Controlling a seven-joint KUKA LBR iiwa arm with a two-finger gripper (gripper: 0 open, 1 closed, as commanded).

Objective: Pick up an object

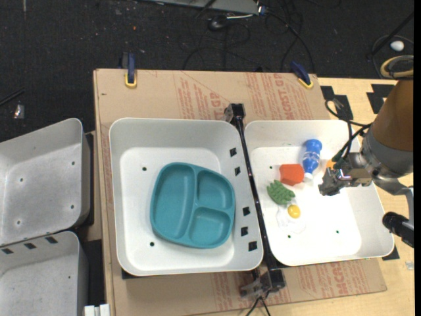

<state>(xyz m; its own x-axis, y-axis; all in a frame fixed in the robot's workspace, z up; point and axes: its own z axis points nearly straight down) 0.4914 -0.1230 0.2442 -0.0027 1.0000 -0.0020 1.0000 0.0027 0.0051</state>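
A: Objects in the right bin [368,242], how many?
B: Four: one orange block [292,173], one green leafy toy [281,192], one blue-capped bottle [310,154] lying roughly up-down in the view, one small yellow piece [293,210].
A: And the left bin [131,242]?
B: One teal divided tray [193,205].
A: The gripper [329,185]?
B: Right of the block, low over the bin; can't tell whether it's open, or touching anything.
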